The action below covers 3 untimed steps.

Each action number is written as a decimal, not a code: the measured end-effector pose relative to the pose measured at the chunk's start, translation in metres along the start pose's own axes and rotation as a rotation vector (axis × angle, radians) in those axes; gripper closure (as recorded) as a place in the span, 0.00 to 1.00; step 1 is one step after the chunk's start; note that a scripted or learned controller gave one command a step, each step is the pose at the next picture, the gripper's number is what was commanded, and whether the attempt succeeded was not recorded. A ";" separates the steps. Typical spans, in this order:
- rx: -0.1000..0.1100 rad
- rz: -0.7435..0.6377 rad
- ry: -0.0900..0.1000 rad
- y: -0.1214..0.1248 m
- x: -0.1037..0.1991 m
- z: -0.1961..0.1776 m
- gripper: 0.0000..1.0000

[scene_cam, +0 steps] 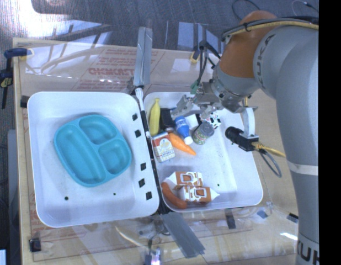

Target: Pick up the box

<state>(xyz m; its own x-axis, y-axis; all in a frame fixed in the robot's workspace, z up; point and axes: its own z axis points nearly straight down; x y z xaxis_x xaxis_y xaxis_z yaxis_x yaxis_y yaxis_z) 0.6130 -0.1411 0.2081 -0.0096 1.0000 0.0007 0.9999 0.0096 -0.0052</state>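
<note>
- Arm: reaches over right bin.
- Left bin: holds blue tray.
- Box: lies at right bin's near edge, ungrasped; pickup pending.
- Pincer: above bottle and can, well apart from box; its state cannot be told.

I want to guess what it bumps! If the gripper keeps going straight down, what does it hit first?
Probably the blue bottle or the can beside it; the gripper hangs above both, and depth is hard to judge.
</note>
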 end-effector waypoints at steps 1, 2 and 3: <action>0.000 0.134 0.000 -0.064 -0.070 0.056 0.00; -0.008 0.089 -0.001 -0.080 0.011 0.114 0.00; -0.008 0.145 -0.013 -0.042 0.030 0.114 0.00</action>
<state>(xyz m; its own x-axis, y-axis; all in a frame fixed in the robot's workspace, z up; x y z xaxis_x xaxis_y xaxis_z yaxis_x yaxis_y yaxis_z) 0.5702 -0.1110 0.0945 0.1347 0.9908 -0.0125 0.9909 -0.1347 0.0042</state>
